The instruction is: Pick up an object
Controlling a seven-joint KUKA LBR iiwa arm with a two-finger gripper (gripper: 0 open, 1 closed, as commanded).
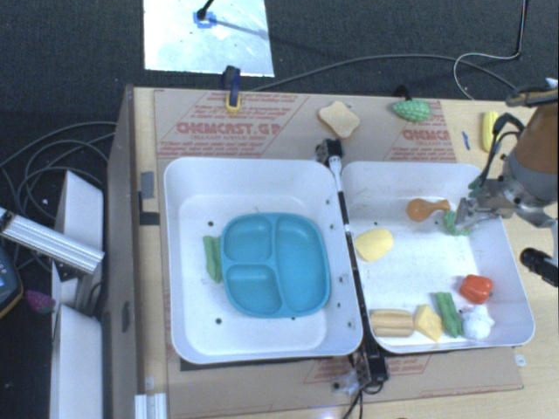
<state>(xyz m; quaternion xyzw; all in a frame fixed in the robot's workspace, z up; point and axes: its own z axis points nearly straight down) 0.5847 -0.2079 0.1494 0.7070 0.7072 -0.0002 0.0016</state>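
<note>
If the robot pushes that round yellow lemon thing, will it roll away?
Probably a little. The yellow lemon looks rounded and smooth, so a nudge could set it rolling or sliding on the right bin's flat floor. It looks like toy food, so likely light and stiff.

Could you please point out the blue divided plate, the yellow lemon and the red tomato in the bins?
Blue plate (276, 264), camera view, on its central divider ridge.
Lemon (374, 244), camera view, on the middle of its yellow body.
Tomato (476, 288), camera view, on the middle of its red surface.
</note>
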